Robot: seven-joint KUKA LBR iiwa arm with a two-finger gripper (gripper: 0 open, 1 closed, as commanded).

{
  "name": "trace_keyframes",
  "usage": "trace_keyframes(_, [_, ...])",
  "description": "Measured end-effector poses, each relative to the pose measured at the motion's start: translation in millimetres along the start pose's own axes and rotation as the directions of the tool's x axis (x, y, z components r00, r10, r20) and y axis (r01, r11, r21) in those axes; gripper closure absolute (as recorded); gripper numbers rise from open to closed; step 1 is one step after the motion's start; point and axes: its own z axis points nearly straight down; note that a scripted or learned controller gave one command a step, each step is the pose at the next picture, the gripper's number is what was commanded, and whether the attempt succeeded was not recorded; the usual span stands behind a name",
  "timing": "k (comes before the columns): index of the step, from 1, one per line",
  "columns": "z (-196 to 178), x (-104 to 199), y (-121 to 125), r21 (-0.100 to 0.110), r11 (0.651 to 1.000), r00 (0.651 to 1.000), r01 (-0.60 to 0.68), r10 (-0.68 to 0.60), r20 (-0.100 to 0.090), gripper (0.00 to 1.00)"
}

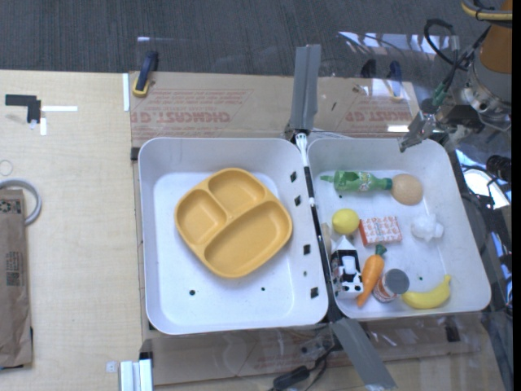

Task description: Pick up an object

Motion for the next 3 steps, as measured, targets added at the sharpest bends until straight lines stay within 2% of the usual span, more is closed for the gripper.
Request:
trace_keyframes(1, [148,7,-35,0.001,1.000,1.000,0.028,-0.028,-0.001,0.00])
trace_keyframes(2, [178,26,-134,0.002,0.993,0.993,-0.121,0.121,-0.001,0.00])
trace_keyframes(3, [178,26,-151,0.002,0.996,0.996,-0.087,0.087,-0.001,0.00])
